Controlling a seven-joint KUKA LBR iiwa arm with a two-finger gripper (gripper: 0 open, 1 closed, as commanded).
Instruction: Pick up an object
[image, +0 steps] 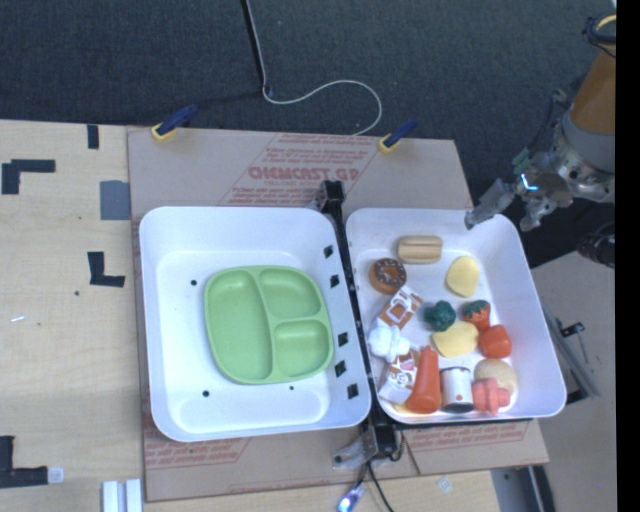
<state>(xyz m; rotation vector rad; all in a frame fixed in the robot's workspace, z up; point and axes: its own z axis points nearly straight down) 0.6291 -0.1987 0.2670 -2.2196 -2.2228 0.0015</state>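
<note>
the gripper (492, 208) hangs by the far right corner of the right bin (540, 330), clear of the toy food (440, 330); its grip i cannot tell.

A pale wooden table (60, 330) carries black tape marks; a brown cardboard sheet (290, 170) lies on it; dark grey carpet floor (130, 50) lies beyond, crossed by a thin white cable (320, 92).

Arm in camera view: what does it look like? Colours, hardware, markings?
Grey metallic wrist with an orange band above it. The tool is dark grey, on a boxy grey mount with a small cyan-lit spot. No legible markings visible.
</note>
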